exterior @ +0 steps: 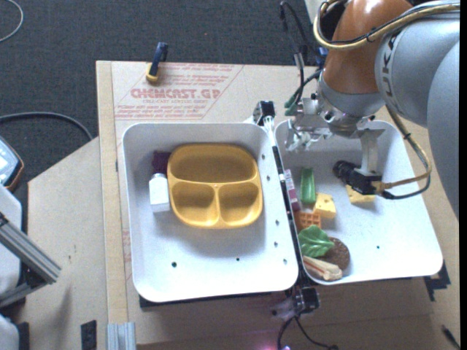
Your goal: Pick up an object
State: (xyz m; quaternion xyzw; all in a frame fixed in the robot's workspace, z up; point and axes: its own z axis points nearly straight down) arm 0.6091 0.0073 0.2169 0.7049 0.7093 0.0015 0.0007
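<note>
Green pepper (307, 185), cheese wedge (325, 207) and waffle (309, 219) lie along the right bin's (408, 246) left side.

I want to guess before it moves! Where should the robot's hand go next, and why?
Probably a little toward the near left of the right bin. The hand hangs over that bin's far left corner, where the floor looks bare. The toys lie nearer the camera along the left wall: a green pepper, a cheese wedge and a waffle. Nothing shows between its fingers.
</note>
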